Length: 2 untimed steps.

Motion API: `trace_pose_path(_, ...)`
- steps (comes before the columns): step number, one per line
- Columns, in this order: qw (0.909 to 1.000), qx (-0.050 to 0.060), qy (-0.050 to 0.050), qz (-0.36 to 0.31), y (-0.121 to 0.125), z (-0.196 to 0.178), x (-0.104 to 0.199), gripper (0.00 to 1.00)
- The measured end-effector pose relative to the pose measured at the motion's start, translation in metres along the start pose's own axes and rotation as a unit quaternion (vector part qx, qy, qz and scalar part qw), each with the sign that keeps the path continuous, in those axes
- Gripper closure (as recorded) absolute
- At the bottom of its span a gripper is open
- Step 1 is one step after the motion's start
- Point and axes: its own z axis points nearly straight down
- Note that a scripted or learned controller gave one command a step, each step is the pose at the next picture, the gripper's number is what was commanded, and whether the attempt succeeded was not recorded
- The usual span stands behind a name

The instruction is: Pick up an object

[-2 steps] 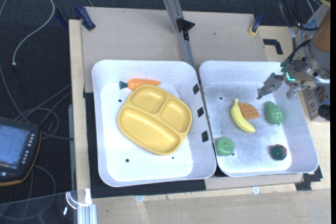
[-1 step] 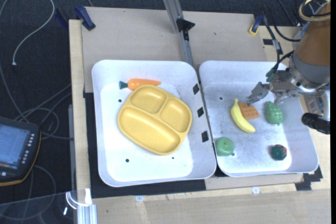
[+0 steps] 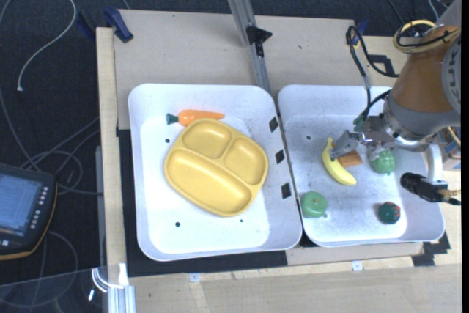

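I see the banana [image 3: 336, 164] lying in the right bin [image 3: 322, 102], its long axis running from upper left to lower right, curved, yellow with a darker tip at the top. The hand [image 3: 350, 152] sits just beside it, over a small orange-brown piece [image 3: 350, 158]; I cannot tell how its fingers stand. I count one banana, one green apple [image 3: 314, 204], one pale green item [image 3: 382, 160], one strawberry-like piece [image 3: 388, 212]. The left bin [image 3: 146, 179] holds one yellow divided plate [image 3: 216, 166] and one carrot [image 3: 198, 116].
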Motion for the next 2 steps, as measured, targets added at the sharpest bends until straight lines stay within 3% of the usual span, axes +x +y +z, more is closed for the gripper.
trace_pose_path(1,1.0,-0.001,-0.001,0.0,0.0,0.035,0.0,0.0)
trace_pose_path(2,1.0,-0.004,-0.001,0.0,0.001,0.022,0.001,1.0)
